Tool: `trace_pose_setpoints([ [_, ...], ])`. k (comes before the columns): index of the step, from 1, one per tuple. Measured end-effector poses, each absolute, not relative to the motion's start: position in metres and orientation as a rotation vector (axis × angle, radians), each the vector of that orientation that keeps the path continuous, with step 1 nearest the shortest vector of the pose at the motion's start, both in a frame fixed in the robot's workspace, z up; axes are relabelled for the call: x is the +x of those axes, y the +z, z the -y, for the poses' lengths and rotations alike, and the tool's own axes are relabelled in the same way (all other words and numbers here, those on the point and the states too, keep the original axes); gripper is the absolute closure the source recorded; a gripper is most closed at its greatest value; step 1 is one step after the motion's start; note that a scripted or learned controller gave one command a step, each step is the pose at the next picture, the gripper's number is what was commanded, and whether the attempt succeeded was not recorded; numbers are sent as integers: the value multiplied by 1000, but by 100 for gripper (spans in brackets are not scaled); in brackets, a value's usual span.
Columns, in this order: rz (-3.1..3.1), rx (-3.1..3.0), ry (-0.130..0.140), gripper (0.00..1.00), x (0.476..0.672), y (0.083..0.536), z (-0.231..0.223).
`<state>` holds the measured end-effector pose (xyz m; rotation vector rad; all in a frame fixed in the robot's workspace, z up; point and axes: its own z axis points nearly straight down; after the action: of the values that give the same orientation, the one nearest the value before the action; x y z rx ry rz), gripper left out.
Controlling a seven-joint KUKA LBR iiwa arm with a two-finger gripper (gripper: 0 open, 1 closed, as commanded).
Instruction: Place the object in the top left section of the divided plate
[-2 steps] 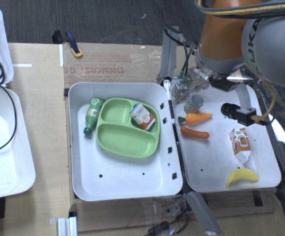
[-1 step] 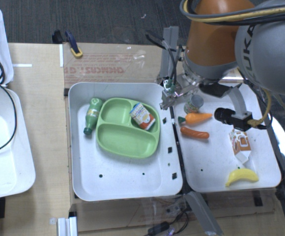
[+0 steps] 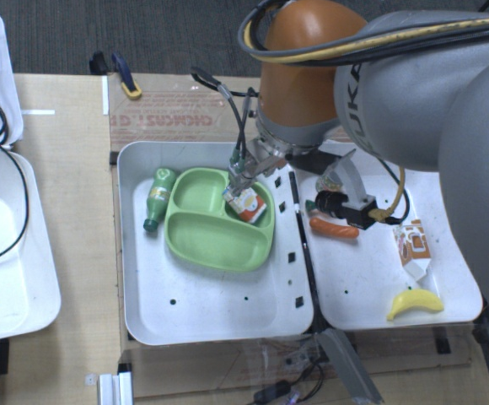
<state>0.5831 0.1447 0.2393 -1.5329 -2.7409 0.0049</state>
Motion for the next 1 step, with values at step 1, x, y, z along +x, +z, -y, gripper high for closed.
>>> trace_pose_setpoints([
  [1,2782,-1457,4,100,531,270,-115],
])
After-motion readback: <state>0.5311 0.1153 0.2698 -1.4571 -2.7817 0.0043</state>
